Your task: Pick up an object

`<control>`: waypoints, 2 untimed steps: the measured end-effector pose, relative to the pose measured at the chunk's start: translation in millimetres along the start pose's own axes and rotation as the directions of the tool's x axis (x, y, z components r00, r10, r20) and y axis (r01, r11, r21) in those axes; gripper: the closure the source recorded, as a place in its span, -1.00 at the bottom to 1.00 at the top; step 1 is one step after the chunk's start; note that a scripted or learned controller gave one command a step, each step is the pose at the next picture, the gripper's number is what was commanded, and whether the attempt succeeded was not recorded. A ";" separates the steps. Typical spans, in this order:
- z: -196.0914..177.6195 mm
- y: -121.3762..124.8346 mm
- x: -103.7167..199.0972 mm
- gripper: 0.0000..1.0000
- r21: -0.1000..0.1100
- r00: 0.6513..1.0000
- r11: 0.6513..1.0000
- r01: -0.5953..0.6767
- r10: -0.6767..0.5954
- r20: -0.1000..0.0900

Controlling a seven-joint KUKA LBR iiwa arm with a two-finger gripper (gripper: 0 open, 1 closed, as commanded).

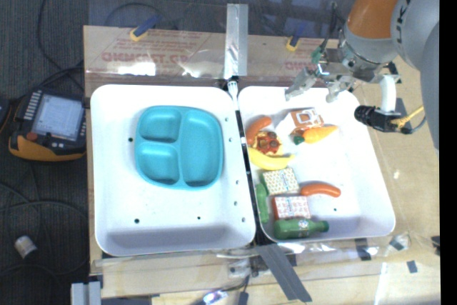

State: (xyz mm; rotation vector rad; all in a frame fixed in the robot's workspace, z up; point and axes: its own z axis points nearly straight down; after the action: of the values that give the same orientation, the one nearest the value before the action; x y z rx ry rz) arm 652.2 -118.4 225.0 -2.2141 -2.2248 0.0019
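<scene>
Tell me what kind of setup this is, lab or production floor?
Most likely a research lab bench for grasping trials. Two shallow white plastic bins sit side by side, one holding small toy foods such as a yellow plastic banana, and a handheld robot control pendant lies on grey carpet.

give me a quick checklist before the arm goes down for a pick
1. Gripper over the right bin: ok, above its far rim.
2. Fingers open: ok, spread with nothing between them.
3. Nearest target free: ok, the small carton and carrot lie just below the gripper.
4. Clutter near target: not ok, the carton and carrot touch.
5. Left bin out of the path: ok, it holds the blue divided plate.
6. Height above the items: cannot tell from one slanted view.
</scene>
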 end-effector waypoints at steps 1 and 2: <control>129.2 -48.7 -47.5 -1.00 -0.001 1.000 1.000 -0.019 0.019 0.001; 143.4 -0.3 -71.5 -1.00 0.113 0.931 0.925 -0.362 0.364 0.000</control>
State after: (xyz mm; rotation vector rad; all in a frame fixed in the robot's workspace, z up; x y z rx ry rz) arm 651.9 -189.7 81.6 -2.5102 -1.7228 0.1002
